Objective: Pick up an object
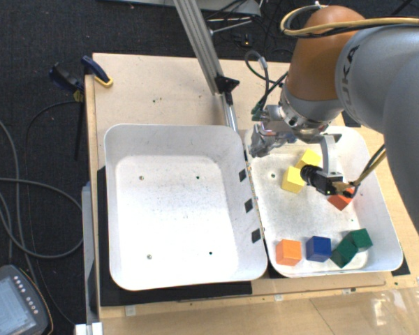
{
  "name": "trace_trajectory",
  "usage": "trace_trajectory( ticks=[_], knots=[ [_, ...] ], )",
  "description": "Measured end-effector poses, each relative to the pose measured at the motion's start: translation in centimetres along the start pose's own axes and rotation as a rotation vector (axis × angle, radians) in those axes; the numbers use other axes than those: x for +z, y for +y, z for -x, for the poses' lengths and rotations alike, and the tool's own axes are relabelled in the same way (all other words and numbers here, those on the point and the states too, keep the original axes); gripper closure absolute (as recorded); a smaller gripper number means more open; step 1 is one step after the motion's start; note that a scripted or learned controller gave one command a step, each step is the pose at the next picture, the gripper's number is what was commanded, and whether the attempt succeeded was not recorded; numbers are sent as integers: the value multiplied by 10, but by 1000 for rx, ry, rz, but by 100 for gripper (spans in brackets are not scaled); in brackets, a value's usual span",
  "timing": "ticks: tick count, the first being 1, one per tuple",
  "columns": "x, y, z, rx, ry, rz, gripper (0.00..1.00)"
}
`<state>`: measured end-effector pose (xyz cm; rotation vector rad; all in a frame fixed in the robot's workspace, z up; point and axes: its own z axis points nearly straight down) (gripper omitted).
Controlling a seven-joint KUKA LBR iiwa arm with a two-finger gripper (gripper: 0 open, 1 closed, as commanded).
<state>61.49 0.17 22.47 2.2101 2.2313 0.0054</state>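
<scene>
Arm point(384, 54): smooth grey casing, upper right of frame. Orange band point(321, 47) rounded, glossy, above the wrist. Yellow cable point(335, 21) looped over it (partial dark lettering on grey shell). Wrist metallic.

a single fixed camera looks down on the bench point(160, 82) from above at a slant, far enough back to take in both white bins whole. the left bin point(119, 145) sits near the middle of the picture and the right bin point(384, 253) toward the right edge. dark floor point(28, 19) with cables shows past the bench's far and left edges. the arm point(377, 61) enters from the right, large in the upper right corner and thus nearer the lens.
</scene>
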Motion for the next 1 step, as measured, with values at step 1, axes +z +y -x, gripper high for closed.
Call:
trace_trajectory(
  ticks=[1],
  knots=[
    [6,-8,-53,1,0,-4,100]
  ],
)
